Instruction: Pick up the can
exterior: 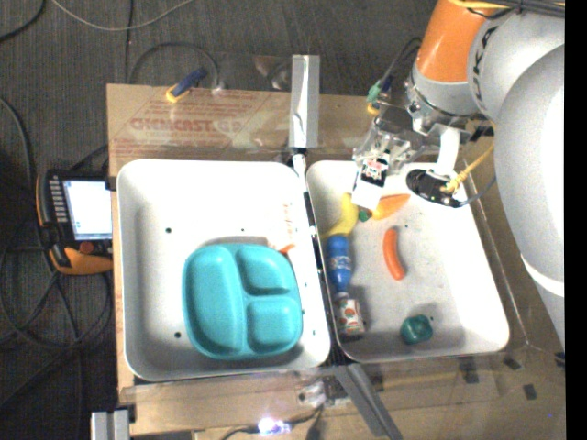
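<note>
At the far left, on the floor beside the desk [183, 117], lies a pendant [78, 216] with an orange and black case and a lit screen. Next comes the left bin [147, 191], white and shallow. A teal plate [243, 301] with three compartments lies in its lower middle part. Behind this bin, a blue and yellow clip [185, 83] sits on the brown board of the desk.

The right bin [477, 273] touches the left one along its side. Along its left wall, from top to bottom, I see a yellow banana [345, 214], then a blue bottle [339, 262] lying down just below it, then the can [349, 315]. The can is small, with a red and white label. It lies on its side near the lower left corner of the right bin, just under the bottle and close to the wall.

More to the right, an orange carrot [392, 203] lies near the top of the bin, and a red-orange chili [394, 253] lies below it. A dark green round object [416, 330] rests near the bottom edge, to the right of the can.

The hand [371, 174] hangs over the upper left part of the right bin, just beside the banana and the carrot, and well apart from the can. I cannot tell if its fingers are spread or pressed together. Nothing is seen between them. The arm [495, 44] with the orange band comes in from the upper right.
</note>
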`<state>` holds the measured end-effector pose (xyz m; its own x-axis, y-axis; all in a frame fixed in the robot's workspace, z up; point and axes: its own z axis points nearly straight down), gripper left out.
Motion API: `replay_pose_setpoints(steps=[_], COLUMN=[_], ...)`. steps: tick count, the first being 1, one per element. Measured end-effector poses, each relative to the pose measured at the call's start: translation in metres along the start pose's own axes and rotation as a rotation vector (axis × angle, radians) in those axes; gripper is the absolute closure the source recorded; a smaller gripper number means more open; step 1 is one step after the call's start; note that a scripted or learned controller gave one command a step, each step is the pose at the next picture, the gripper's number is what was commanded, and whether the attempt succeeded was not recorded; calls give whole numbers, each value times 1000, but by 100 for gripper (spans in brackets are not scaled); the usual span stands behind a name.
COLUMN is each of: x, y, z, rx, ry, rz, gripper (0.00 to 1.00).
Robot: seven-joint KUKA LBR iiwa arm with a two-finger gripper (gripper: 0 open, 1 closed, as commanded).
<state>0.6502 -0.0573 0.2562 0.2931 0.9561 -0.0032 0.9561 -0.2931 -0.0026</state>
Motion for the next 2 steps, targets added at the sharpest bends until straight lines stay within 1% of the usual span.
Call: replay_pose_setpoints(steps=[1,2], x=[-90,-116], y=[44,40], z=[-46,102], rx=[-2,3], ry=[-2,-4], rz=[57,198], gripper=[100,100])
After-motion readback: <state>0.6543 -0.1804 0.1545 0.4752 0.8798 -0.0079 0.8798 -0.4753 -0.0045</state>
